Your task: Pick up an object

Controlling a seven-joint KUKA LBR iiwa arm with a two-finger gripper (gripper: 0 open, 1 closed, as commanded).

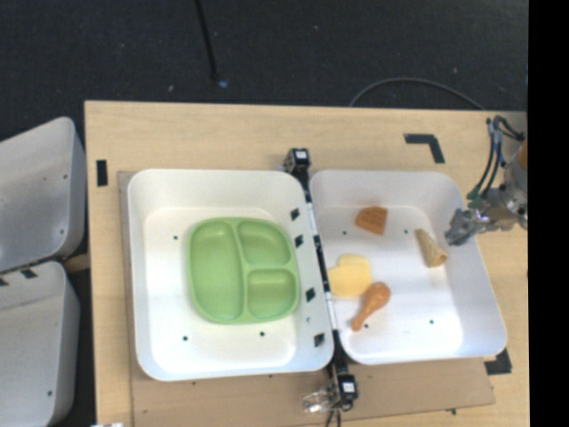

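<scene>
Gripper (462,226) hangs at the right bin's (480,327) three o'clock rim, and whether it's clenched or released I cannot tell. Nearest prize: the tan stick (431,247), just beside it at seven o'clock. Looks light, stiff, maybe slippery; take it across the narrow middle. The wall crowds it, with open floor toward six o'clock, clear of the drumstick (371,304).

Gripper (461,228) beside tan wedge (431,247) in right bin (476,327)
</scene>
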